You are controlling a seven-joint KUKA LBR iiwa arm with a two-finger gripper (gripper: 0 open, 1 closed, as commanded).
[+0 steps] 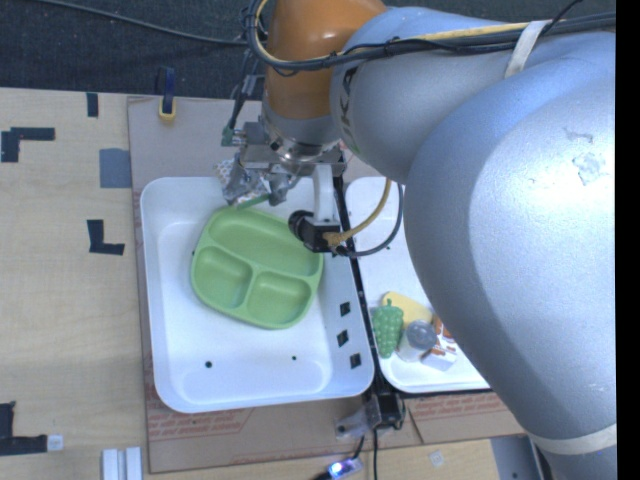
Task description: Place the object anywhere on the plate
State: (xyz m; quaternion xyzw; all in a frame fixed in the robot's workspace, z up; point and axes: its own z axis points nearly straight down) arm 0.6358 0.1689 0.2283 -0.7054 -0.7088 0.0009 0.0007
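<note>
The object is hard to pick out: there is something pale and crumpled-looking (pixel 237 181) right under the end effector (pixel 252 183), at the far edge of the green plate (pixel 256 269), but I cannot say whether it is a separate thing or part of the tool, nor whether it is gripped. Whether the end effector is spread or closed I cannot tell from here; the wrist hardware hides it.

The plate is a light green divided tray with one long compartment and two smaller ones. It lies tilted in the left bin (pixel 165 298), in that bin's far half, with its far corner leaning toward the bin's back wall. The end effector hangs just over that far corner, near the left bin's back left.

The arm (pixel 500 198) comes in from the right, very large and grey in the foreground, covering most of the right bin (pixel 405 373). Its orange band (pixel 310 23) sits above the wrist, over the back edge of the left bin. A black cable (pixel 345 238) runs down along the wall between the two bins.

In the visible front corner of the right bin lie a few small things close together: a green knobbly item (pixel 387 328), a yellow piece (pixel 405 305) just behind it, and a grey-and-white item (pixel 425 343) beside them, partly under the arm.

The bins rest on a brown board (pixel 140 148) on the pale wooden tabletop (pixel 60 298), which carries dark tape marks.
</note>
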